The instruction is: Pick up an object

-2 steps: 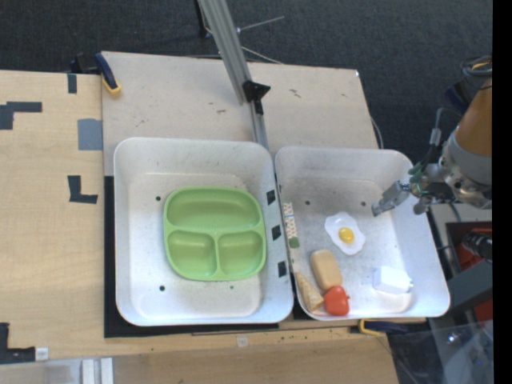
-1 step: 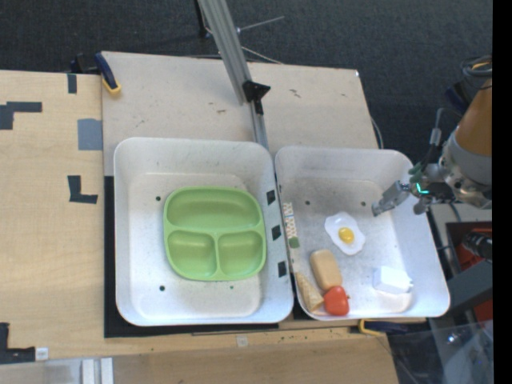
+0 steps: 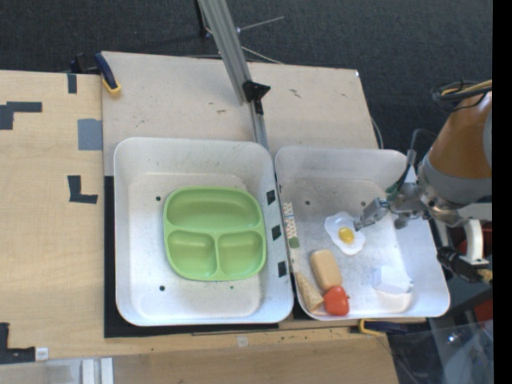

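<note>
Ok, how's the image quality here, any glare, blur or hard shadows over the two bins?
In the camera view the light is soft and even: the green three-compartment plate shows a mild sheen, no hard glare. The white plastic right bin looks bright, so pale items on its floor are hard to make out. The toy fried egg and the gripper look slightly soft. Shadows are faint.

The arm (image 3: 460, 154) comes in from the right edge of the view. Its orange band is high on the right side, and the grey wrist section sits just below it. From the wrist the gripper (image 3: 370, 214) stretches to the left and a little downward. The tip is small and dark; its exact state is not clear.
</note>
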You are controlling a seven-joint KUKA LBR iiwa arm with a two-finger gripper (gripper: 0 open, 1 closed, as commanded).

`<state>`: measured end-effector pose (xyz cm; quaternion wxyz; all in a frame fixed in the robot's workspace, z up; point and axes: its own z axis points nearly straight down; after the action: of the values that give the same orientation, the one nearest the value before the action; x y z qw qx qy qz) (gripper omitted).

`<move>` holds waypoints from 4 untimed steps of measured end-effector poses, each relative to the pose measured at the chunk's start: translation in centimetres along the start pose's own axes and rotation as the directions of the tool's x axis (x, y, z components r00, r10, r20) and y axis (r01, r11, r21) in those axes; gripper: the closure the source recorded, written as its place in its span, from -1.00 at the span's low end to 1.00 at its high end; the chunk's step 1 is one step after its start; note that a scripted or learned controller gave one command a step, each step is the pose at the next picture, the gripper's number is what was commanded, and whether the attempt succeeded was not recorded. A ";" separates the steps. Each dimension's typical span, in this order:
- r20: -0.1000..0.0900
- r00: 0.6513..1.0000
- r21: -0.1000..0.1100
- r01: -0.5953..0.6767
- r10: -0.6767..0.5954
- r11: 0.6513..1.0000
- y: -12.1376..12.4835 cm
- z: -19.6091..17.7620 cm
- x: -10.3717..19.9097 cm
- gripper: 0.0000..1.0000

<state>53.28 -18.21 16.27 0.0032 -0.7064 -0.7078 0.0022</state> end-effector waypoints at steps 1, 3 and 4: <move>0.000 1.000 0.001 -0.001 0.001 1.000 -1.1 5.7 0.3 -1.00; 0.002 1.000 -0.006 0.001 -0.001 1.000 -1.1 6.3 0.4 1.00; 0.003 1.000 -0.011 -0.002 0.002 1.000 -1.8 0.6 -0.2 1.00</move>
<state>51.51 -18.42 15.68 -0.0018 -0.7069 -0.7073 -0.0006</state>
